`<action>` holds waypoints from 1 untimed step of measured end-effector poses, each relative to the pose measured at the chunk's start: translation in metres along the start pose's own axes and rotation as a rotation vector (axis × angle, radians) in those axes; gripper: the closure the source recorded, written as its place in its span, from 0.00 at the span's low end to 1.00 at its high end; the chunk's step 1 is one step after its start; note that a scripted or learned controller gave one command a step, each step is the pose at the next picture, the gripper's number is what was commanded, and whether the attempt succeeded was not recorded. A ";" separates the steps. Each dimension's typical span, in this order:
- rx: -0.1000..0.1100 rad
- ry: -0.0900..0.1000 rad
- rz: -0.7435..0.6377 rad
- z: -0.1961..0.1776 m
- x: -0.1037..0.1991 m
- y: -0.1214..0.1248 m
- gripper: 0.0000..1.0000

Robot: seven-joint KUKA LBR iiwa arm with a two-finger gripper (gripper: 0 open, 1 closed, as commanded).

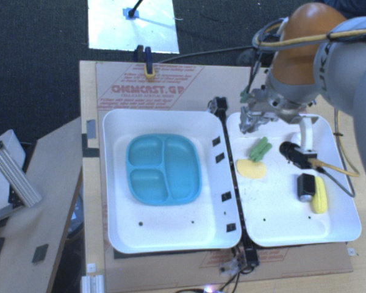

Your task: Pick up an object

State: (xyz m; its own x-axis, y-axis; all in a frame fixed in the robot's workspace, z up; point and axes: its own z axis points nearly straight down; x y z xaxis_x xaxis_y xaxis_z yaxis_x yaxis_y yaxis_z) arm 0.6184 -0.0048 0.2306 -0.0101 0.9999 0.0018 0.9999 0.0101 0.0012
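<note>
Green plastic catches my eye first: a small green piece (pixel 260 148) lies in the right bin (pixel 348 224), touching a flat yellow piece (pixel 251 169). The tool (pixel 251 119) hangs just above the green piece, carrying nothing; how it's set I cannot tell. Coming down, it could land between the two and push both away.

Divided plate (pixel 164 168) in left bin (pixel 119 224); bean pods (pixel 260 149), slice (pixel 251 169), battery (pixel 305 186), banana (pixel 319 195) in right bin (pixel 293 231).
</note>
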 end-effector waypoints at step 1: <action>0.000 0.001 -0.001 -0.004 0.062 -0.009 1.00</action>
